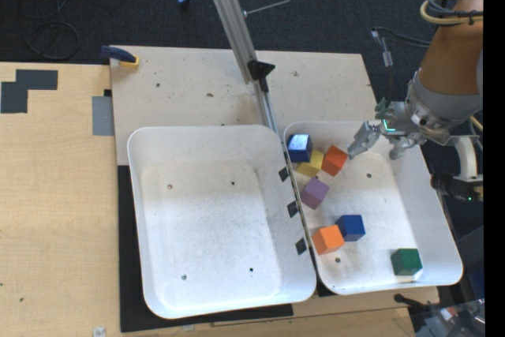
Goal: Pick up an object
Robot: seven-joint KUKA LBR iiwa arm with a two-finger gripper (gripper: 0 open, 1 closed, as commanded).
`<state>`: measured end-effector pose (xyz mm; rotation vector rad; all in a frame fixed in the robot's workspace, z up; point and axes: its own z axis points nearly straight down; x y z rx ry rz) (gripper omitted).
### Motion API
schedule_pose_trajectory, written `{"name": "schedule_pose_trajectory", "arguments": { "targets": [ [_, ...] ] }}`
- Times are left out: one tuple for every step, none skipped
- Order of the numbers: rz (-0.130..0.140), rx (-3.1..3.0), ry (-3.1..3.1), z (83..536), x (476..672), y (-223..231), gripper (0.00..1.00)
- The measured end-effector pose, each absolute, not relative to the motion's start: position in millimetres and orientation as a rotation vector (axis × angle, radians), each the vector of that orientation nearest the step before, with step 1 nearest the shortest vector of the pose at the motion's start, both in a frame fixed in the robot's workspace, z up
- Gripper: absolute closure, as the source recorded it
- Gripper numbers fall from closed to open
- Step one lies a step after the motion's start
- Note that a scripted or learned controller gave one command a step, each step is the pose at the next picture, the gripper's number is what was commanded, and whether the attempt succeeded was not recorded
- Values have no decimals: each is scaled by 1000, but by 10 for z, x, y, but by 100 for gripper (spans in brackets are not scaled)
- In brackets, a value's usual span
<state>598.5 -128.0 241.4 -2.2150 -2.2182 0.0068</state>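
Observation:
The right bin [442,233] holds several small blocks. A blue block [298,145], a yellow one [312,163] and a red-orange one [334,160] cluster at its far left corner. A purple block [315,192] lies just below them. An orange block [328,238] touches a dark blue block [352,226] near the front left. A green block [406,261] sits alone at the front right. My gripper [379,146] hangs over the bin's far side, right of the red-orange block, open with nothing between its fingers.
The left bin [158,170] lies beside the right one, with black clips [292,208] along the shared wall. A slanted aluminium bar [233,20] rises behind the bins. A blue and yellow clamp [120,55] lies at the bench's far left corner.

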Motion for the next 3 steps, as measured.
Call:
{"name": "schedule_pose_trajectory", "arguments": {
  "targets": [
    [2,-2218,-2221,2441,5993,-1286,0],
    [7,-2217,-2217,1999,5985,-1310,0],
    [9,-2216,-2215,1367,5958,-1358,0]
  ]
}}
